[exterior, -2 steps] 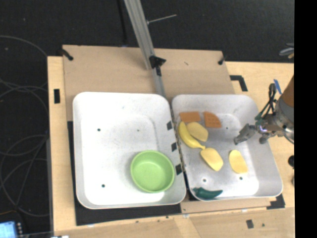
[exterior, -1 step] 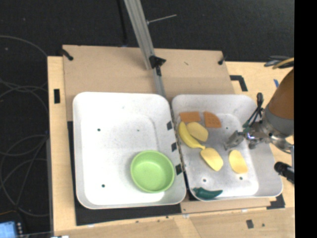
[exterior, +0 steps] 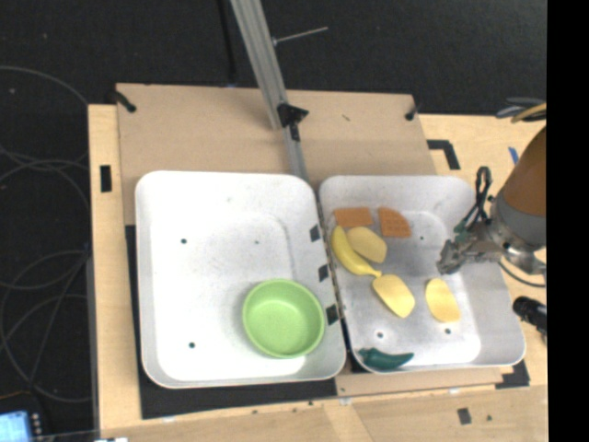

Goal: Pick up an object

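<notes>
Camera view from where I sit: tan counter [exterior: 230, 132] on a dark floor, loose cables [exterior: 41, 238] trailing off at left, and a grey metal post [exterior: 262, 58] slanting in from the top down to the seam between the bins. Left bin [exterior: 193, 219] carries one green bowl [exterior: 283, 317] near its lower right corner. Right bin [exterior: 460, 343] carries the pickable stuff: two orange pieces [exterior: 352, 217] [exterior: 394, 223] side by side near the top, a banana [exterior: 348, 254] touching a pale yellow piece [exterior: 367, 244] just below them, two more yellow pieces [exterior: 393, 296] [exterior: 442, 300] lower down and apart from each other, and a dark green item [exterior: 385, 359] at the bottom wall.

Arm [exterior: 525, 191] comes in from the right, orange band visible, wrist bent toward the bin. Hand [exterior: 448, 258] sits low over the right bin, right of the banana group, just above the rightmost yellow piece. I see nothing between its fingers; can't tell from this angle whether they're spread or closed.
</notes>
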Motion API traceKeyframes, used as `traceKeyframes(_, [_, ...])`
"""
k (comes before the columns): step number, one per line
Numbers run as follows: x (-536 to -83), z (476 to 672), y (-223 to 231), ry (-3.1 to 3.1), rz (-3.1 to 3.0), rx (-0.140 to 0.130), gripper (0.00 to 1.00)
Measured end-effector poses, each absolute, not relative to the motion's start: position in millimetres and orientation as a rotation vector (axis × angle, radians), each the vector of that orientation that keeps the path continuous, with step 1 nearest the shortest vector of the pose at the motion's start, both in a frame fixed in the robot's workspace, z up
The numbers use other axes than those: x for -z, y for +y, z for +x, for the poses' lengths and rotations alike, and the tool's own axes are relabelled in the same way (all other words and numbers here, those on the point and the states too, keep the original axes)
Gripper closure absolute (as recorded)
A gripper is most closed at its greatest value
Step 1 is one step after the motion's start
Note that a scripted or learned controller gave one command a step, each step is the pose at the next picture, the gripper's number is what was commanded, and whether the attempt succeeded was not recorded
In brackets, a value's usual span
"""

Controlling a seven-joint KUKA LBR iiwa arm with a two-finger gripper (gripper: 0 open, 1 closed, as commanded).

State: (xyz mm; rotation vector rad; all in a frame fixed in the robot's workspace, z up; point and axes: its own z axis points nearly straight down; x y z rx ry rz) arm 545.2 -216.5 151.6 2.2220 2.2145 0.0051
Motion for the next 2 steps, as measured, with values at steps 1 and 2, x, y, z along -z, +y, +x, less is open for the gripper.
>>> traceKeyframes(1, [-197.4, 546.7, -224.3, 2.215, 2.219, -0.006, 1.0])
traceKeyframes(2, [-256.0, 541.4, -226.2, 2.223, 2.215, -0.001, 1.0])
